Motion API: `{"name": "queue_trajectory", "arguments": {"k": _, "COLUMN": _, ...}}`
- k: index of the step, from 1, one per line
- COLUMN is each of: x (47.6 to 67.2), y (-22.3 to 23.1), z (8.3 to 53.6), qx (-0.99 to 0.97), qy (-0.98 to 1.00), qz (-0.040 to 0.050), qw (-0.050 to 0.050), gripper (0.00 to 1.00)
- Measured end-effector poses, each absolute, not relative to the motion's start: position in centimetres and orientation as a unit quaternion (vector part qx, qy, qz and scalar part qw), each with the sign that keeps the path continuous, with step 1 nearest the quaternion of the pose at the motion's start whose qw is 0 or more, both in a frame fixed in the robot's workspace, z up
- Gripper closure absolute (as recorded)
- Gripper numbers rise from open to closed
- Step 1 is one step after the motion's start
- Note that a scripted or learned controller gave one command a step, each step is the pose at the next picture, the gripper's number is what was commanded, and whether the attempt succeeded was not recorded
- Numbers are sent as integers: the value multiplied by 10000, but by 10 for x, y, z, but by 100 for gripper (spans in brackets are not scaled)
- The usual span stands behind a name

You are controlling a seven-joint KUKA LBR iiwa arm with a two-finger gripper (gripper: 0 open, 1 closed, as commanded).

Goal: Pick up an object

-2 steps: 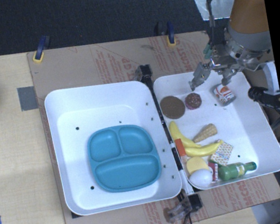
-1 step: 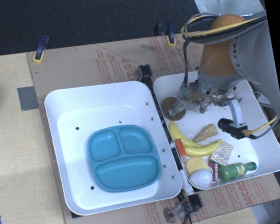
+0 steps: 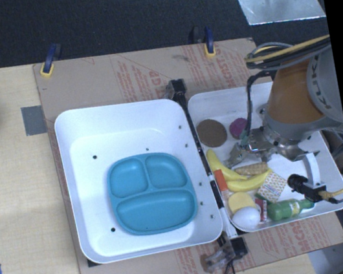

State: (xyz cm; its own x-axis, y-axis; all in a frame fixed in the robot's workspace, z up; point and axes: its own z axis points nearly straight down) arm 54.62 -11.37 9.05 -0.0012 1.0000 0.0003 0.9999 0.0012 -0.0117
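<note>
Because the gripper (image 3: pixel 247 148) hangs low in the right bin (image 3: pixel 217 100) just above the bananas (image 3: pixel 236 174), amid closely packed items, its opening cannot be judged and nothing is visibly held. Risks: snagging the neighbouring brown disc (image 3: pixel 211 132) or purple piece (image 3: pixel 239 126), or slipping off the curved fruit. Left bin (image 3: pixel 116 120) holds a blue divided plate (image 3: pixel 152 192).

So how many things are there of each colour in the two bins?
Blue: 1, the divided plate
Yellow: 2, bananas
Brown: 1, disc
Purple: 1, ball
White: 1, egg
Green: 1, bottle
Total: 7 that I can tell apart
</note>
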Motion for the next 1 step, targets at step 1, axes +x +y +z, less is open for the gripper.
{"name": "queue_trajectory", "arguments": {"k": 1, "x": 617, "y": -119, "z": 93, "qx": -7052, "qy": -7090, "qz": -5, "qw": -15, "gripper": 0}}
